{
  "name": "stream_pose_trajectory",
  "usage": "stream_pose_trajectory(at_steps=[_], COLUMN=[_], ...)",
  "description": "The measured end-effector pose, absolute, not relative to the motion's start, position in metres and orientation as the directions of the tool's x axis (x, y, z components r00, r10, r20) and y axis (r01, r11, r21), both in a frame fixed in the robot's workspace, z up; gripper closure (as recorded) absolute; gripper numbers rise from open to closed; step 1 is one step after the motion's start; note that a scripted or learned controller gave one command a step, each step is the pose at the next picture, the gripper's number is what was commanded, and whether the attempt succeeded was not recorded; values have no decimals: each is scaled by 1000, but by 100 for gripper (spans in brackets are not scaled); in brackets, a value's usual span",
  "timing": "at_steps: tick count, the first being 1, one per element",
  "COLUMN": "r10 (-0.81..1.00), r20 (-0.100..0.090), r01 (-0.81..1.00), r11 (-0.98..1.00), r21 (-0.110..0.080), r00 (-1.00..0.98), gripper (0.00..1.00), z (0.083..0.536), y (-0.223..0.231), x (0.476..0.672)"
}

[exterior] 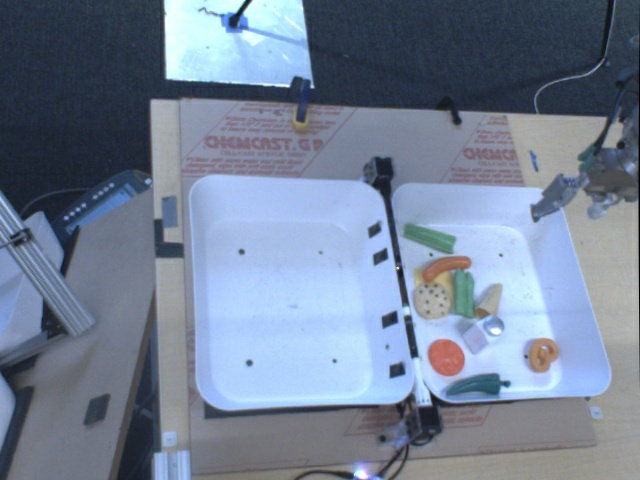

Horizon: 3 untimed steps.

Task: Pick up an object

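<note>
Lying in the right bin (575, 268) are about 9 small toy foods, all loose and unheld: a green bean pod (429, 237) near the top, an orange sausage (446, 266) below it, a round cookie (432, 301) touching a green pickle (464, 293), a tan cone (489, 299), a grey cube (474, 338), a red tomato slice (446, 357), a pretzel (541, 354) and a dark green pepper (476, 386) at the lower rim. The left bin (215, 268) sits beside it on the surface (165, 158). The end effector (560, 196) hovers over the right bin's upper right corner, well apart from the toys; whether it is open is unclear, perhaps from blur.
</note>
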<state>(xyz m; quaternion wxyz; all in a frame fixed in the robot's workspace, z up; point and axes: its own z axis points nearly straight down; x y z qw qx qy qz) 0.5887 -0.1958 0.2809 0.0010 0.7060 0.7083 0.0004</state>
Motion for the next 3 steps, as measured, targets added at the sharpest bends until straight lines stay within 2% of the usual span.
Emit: stream_pose_trajectory(at_steps=[1,2,3], r10=[1000,1000,1000], r20=[4,-2,5], r01=[1000,1000,1000], r11=[-5,3,9], r21=[-12,5,-4], r00=[5,-3,-9], gripper=[0,100,100], z=[184,200,105], y=[-207,-206,-131], x=[482,490,486])
